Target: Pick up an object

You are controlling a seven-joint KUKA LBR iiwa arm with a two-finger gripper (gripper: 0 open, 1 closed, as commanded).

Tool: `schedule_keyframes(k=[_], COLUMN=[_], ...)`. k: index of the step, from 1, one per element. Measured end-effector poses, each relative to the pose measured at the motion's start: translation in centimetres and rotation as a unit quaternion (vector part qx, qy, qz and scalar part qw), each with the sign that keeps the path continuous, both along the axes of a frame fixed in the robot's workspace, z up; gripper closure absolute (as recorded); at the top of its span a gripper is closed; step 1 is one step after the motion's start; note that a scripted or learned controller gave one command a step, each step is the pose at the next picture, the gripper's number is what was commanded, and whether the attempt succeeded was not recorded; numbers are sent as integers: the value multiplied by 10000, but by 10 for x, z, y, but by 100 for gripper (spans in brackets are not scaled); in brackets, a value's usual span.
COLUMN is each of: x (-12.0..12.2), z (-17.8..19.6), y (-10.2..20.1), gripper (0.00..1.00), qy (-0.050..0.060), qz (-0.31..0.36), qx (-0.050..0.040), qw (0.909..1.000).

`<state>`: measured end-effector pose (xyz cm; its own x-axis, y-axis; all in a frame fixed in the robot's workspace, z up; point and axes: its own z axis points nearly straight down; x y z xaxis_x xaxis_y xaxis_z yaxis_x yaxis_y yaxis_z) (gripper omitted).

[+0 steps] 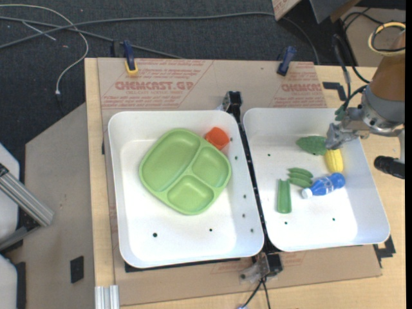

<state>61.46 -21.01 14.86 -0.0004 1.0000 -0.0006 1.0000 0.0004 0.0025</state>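
Two shallow white bins are seen side by side on the table [103, 250], which is covered with a printed cardboard sheet.

Left bin [129, 237]: a green divided plate [185, 170] with three compartments lies near the middle. An orange object [217, 136] is seen just beside the plate's upper right edge, apparently touching it.

Right bin [360, 227]: a dark green leafy piece [311, 145] is found toward the upper middle. A yellow object [334, 161] lies just right of it. Below, a blue-and-white bottle [323, 187] lies on its side, with a small green pod-like piece [299, 175] just to its left. A longer green piece [284, 196] lies lower left of these, apart from the bottle.

The arm enters from the right. The claw [337, 136] is positioned over the right bin, directly above the yellow object and beside the leafy piece. Whether the claw is open or closed cannot be told; nothing is seen to be held.
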Motion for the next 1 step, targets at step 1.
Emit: schedule_keyframes(k=[1], x=[11], z=[58], y=[-1], gripper=[100], qy=[-24], qz=[5], qx=[-10], qw=[10000])
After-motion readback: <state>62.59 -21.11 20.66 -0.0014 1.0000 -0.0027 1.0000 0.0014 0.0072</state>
